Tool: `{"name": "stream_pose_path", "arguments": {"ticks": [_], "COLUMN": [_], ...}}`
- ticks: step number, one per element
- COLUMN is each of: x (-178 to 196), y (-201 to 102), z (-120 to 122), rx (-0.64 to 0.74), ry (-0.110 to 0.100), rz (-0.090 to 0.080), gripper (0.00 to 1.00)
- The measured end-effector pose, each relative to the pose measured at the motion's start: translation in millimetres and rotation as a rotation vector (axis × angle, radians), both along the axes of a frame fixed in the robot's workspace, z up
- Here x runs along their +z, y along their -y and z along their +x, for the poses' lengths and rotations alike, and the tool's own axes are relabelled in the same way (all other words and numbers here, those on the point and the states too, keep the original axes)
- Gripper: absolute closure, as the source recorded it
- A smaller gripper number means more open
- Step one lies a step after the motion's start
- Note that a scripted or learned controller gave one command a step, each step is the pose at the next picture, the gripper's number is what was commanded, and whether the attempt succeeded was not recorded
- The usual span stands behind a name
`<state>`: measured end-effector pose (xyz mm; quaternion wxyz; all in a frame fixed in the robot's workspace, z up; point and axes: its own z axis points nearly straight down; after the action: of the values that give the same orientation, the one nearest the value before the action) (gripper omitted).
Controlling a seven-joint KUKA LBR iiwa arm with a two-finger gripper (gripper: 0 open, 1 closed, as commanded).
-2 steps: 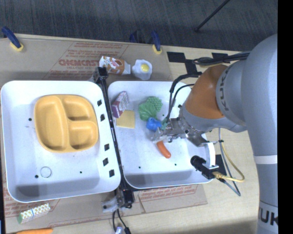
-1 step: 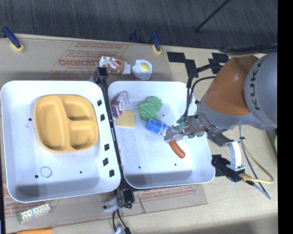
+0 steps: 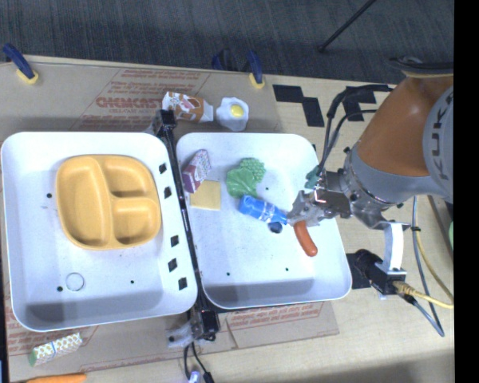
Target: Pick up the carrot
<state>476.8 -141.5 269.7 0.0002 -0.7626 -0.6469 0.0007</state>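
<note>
the carrot [image 3: 305,238] is a small, smooth orange stub with rounded ends, lying at a slant on the floor of the right bin [image 3: 223,278] near that bin's right edge. the gripper [image 3: 302,217] hangs right over its upper end; metal parts and cables crowd that spot, so whether the jaws are open, closed or pinching the carrot cannot be made out from here. the grey arm [image 3: 399,146] with its glossy orange band reaches in over the bin's right rim and hides part of it.

just left of the carrot lies a blue bottle [image 3: 260,208], shiny plastic, with its dark cap toward the gripper. beside it toward the bin's far edge sits a bumpy green broccoli [image 3: 246,176]. a flat pale yellow cheese square [image 3: 207,196] and a dark reddish packet [image 3: 195,170] lie by the bin's left edge.

the left bin [image 3: 32,286] carries a yellow divided tray [image 3: 108,199], moulded with rounded compartments.

beyond the bins' far edges, on the printed cardboard, rest a small carton [image 3: 184,106] and a white-and-yellow egg [image 3: 233,113]
</note>
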Motion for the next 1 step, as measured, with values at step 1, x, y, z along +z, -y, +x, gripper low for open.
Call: {"name": "stream_pose_path", "arguments": {"ticks": [1], "x": [8.2], "y": [-19.7], "z": [0.0], "rx": [0.119], "ry": [0.001], "rz": [0.0], "gripper": [1.0]}}
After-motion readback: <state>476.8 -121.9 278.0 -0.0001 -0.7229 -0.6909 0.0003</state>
